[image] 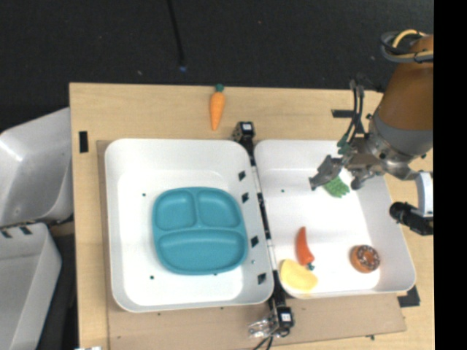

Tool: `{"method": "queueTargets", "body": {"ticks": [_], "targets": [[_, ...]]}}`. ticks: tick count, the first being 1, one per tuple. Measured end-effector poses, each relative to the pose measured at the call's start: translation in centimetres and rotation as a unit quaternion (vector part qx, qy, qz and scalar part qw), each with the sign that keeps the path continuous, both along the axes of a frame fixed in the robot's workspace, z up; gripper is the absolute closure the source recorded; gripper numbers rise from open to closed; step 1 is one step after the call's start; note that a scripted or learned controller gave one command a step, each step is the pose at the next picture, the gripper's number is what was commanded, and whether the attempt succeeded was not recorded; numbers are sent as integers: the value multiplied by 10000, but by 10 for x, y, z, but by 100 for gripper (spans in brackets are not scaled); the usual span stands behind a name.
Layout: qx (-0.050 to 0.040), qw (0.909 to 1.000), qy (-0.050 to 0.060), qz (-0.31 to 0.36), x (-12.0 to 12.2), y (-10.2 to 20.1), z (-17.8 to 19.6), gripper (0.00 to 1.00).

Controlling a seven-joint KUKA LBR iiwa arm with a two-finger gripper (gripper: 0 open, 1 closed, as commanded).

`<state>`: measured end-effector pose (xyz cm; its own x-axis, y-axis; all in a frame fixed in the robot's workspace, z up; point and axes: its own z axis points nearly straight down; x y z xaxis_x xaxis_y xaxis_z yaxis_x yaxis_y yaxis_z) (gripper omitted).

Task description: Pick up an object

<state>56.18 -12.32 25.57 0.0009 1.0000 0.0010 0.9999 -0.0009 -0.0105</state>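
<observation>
Fingers: I see the gripper (pixel 338 174) spread open over a green object (pixel 337 188).
Open room: right bin (pixel 292 155), centre bare.
Table (pixel 160 108): carrot (pixel 217 108) outside the bins.

A pale wooden bench (pixel 87 108) stands on a dark, near-black floor (pixel 219 28), where a thin dark line (pixel 174 22) runs at a slant. White, glossy equipment housing (pixel 29 173) sits just beside the bench's left edge. Light is even and soft.
</observation>
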Motion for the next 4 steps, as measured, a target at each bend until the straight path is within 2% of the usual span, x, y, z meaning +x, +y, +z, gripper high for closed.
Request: {"method": "queueTargets", "body": {"ticks": [1,3,4], "targets": [[-9,10000,-58,12,2,0,6,0],[-6,10000,-26,0,-10,5,-115,0],[-9,10000,-36,-5,-11,4,-157,0]]}}
